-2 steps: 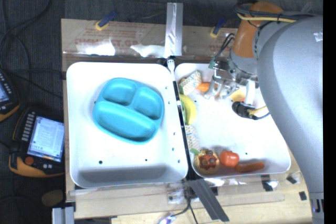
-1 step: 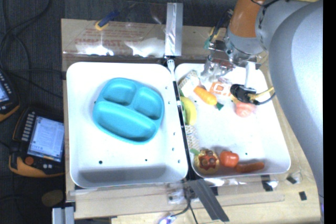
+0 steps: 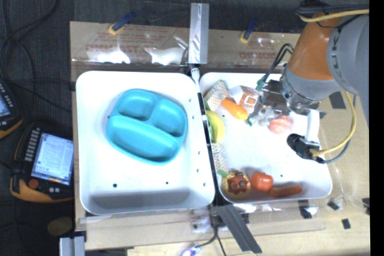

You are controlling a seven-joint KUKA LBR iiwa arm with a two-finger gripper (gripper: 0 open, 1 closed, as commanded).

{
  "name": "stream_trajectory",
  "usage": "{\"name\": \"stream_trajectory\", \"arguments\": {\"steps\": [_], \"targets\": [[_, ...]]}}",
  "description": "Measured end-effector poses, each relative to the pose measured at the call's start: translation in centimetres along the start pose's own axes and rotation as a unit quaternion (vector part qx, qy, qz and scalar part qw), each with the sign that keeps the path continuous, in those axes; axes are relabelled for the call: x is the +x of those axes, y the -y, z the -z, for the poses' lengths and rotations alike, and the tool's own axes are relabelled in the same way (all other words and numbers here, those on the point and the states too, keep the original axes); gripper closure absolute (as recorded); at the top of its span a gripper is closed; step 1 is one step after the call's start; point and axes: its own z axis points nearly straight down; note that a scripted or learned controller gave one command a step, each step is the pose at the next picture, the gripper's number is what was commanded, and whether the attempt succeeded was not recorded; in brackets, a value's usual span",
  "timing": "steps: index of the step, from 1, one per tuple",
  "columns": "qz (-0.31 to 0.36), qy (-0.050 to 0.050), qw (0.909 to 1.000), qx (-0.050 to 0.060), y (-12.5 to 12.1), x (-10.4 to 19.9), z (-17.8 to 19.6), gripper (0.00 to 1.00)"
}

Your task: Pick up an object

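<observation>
Where two white bins (image 3: 84, 189) sit, one blue tray (image 3: 147, 124), one banana (image 3: 215, 126), one tomato (image 3: 261, 181).

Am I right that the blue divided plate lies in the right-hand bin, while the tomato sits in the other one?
Not quite: the camera view shows the blue divided plate in the left-hand bin; the tomato sits in the other, right-hand bin.

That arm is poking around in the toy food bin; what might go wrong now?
The tool sits low among crowded pieces: the orange carrot-shaped toy and pink rounded toy lie close beside it, so it may nudge one aside or close on nothing. The yellow cable loops over the right white bin and might snag.
</observation>
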Motion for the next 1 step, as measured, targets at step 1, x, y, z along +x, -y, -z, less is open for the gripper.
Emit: {"name": "stream_trajectory", "arguments": {"steps": [1], "targets": [[-0.010, -0.001, 0.9999, 0.001, 5.11, -1.27, 0.11, 1.00]]}}
